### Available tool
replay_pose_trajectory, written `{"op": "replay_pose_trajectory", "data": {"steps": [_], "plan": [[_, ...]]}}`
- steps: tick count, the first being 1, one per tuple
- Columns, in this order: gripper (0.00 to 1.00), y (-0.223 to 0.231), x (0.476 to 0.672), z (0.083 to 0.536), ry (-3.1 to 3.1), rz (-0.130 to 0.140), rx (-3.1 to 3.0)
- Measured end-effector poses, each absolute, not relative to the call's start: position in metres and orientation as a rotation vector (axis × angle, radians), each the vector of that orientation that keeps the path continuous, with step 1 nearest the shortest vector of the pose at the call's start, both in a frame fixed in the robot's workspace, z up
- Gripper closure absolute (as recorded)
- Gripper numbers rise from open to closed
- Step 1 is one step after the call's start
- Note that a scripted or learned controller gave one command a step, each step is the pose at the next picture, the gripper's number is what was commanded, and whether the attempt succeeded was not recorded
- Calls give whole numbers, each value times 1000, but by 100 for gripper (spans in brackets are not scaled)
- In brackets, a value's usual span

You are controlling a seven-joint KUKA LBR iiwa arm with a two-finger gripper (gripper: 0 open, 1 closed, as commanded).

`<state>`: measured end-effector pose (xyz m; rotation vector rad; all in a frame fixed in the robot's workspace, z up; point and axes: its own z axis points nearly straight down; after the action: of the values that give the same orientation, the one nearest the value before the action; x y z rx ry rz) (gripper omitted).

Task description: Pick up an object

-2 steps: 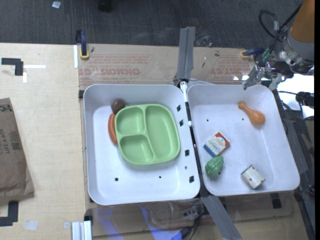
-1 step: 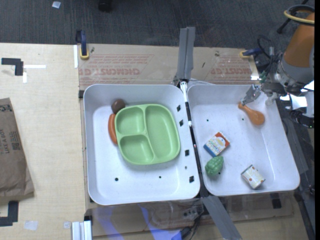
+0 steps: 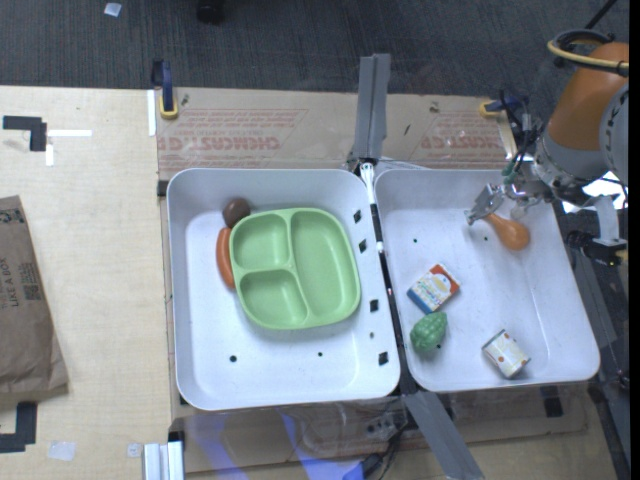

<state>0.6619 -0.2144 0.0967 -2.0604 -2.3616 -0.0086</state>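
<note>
The arm's grey wrist and orange band enter at the upper right, and the gripper (image 3: 497, 206) hangs over the back of the right bin (image 3: 560, 368), its thin metal fingers (image 3: 482, 208) splayed apart with nothing between them. Just beside the fingertips, to their right, lies a smooth orange pear-shaped object (image 3: 511, 232), its narrow end pointing toward the gripper; whether they touch cannot be told. Further forward in this bin sit a small printed carton (image 3: 433, 289) in white, blue and orange, a bumpy green rounded object (image 3: 430, 333) near the dividing wall, and a small boxy tan-and-white package (image 3: 505, 354).

The left bin (image 3: 200, 368) holds a glossy green plastic tray (image 3: 296, 266) with 3 compartments and rounded corners. Against its left rim lie a dark brown ball (image 3: 236, 211) and an elongated orange piece (image 3: 224, 256).
</note>
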Motion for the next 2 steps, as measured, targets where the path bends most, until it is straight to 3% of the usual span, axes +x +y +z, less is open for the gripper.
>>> {"op": "replay_pose_trajectory", "data": {"steps": [1,2], "plan": [[100,-216,663,106,-2374,-7,-2065],[0,-215,663,106,-2373,-8,-2062]]}}
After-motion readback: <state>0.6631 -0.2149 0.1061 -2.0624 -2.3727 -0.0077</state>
